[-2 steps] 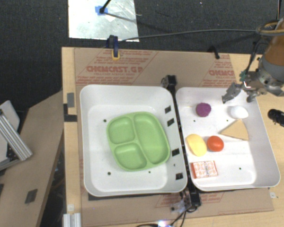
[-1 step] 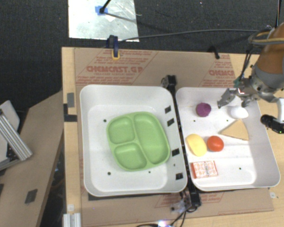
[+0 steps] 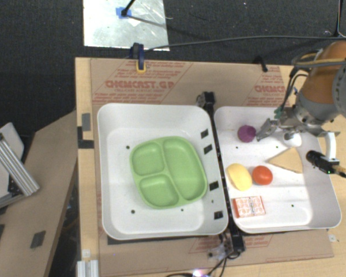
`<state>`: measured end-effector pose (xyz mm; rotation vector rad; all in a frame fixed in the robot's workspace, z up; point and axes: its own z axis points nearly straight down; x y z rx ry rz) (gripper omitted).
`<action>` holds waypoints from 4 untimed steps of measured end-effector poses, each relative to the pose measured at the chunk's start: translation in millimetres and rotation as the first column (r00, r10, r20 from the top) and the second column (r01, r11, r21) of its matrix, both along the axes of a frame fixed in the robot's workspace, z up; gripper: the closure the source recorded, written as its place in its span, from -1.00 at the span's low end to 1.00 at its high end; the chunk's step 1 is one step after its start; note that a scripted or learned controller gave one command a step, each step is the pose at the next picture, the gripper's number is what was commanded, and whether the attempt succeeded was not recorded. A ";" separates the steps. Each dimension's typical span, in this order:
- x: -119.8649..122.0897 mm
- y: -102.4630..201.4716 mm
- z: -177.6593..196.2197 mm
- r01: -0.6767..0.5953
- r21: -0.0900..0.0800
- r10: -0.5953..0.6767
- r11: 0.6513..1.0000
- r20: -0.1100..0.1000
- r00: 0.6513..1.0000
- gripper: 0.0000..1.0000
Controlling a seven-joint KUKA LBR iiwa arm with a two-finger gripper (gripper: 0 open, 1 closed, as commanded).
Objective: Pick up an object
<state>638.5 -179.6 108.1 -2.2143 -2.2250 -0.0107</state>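
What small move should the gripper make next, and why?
Probably a short move toward the purple ball, then down. The gripper sits just beside it in the right bin, and no object shows between its fingers, so this is the nearest thing to pick up.

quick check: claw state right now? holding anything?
Claw: cannot be told whether open or closed. It sits low in the right bin, just right of the purple object; nothing visibly held.

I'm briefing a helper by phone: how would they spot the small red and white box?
Look in the right bin, the one without the green tray. The box lies flat near its front edge, below a yellow lemon and a tomato. It is the only rectangular, printed item there.
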 end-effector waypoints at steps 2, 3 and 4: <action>3.6 3.8 -10.6 -0.007 -0.004 0.007 1.000 0.004 1.000 1.00; 5.3 8.8 53.3 -0.001 -0.008 0.001 1.000 0.004 1.000 1.00; 6.6 7.7 97.0 -0.001 -0.008 0.001 1.000 0.003 1.000 1.00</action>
